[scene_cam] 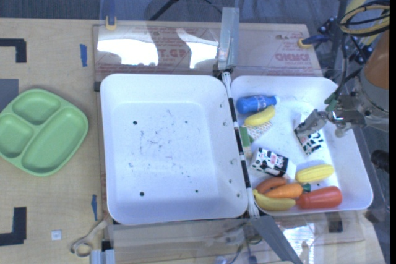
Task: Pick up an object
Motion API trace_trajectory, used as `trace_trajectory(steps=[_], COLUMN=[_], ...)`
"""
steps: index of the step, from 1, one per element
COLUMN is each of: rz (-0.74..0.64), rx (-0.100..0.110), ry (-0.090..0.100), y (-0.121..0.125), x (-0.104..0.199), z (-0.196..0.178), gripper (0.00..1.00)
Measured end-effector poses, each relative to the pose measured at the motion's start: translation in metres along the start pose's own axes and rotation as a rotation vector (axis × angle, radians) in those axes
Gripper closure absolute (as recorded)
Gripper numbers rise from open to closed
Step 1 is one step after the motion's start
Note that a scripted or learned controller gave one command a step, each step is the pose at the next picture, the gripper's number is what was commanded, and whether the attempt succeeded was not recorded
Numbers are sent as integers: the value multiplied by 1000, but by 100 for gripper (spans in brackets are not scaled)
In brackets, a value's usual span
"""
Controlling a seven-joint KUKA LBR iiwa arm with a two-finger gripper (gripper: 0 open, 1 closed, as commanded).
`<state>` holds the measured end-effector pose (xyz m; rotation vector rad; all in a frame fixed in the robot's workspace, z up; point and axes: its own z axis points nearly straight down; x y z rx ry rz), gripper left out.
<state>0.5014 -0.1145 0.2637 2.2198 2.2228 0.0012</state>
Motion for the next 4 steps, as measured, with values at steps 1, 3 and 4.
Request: trace_trajectory(steps=[1, 3, 4], rz=[170, 304, 313], rx=[-1, -2, 1], ry=[0, 0, 0], y=[60, 87, 115], x=[-39, -77, -13], z=[67, 159, 71], gripper=[0, 100, 100])
